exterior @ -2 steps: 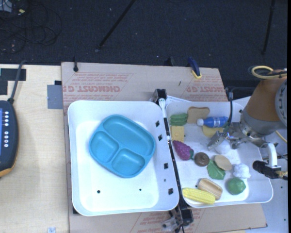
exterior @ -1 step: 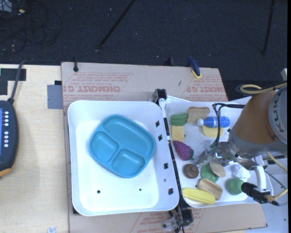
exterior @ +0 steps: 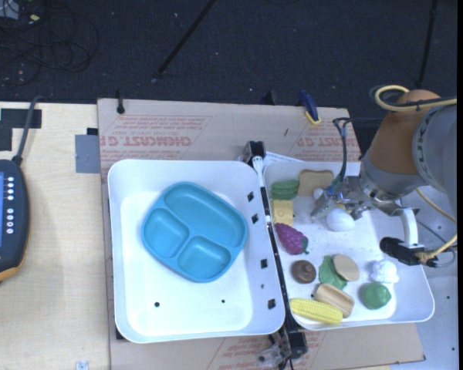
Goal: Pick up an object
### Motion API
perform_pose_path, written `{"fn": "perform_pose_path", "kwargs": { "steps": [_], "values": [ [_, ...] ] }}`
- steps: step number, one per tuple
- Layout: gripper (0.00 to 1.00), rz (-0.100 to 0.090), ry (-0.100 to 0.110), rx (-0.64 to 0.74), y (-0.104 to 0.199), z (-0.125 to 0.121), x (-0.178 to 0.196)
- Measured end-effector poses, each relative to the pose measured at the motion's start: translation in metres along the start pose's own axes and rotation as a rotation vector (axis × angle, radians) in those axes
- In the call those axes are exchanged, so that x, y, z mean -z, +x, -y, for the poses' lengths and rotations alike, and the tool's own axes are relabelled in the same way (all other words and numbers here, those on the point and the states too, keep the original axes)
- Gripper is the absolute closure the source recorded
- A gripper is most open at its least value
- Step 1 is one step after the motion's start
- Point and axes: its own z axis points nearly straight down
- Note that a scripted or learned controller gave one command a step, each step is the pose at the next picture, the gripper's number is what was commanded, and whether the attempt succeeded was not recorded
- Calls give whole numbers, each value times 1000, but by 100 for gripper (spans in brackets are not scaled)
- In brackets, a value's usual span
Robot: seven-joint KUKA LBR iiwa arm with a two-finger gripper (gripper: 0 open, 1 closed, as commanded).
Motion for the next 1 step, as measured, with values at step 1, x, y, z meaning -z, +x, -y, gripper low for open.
{"fn": "perform_pose_path", "kwargs": {
  "steps": [1],
  "values": [
    [0, -2, 7, 3, 60, -33, -18]
  ]
}}
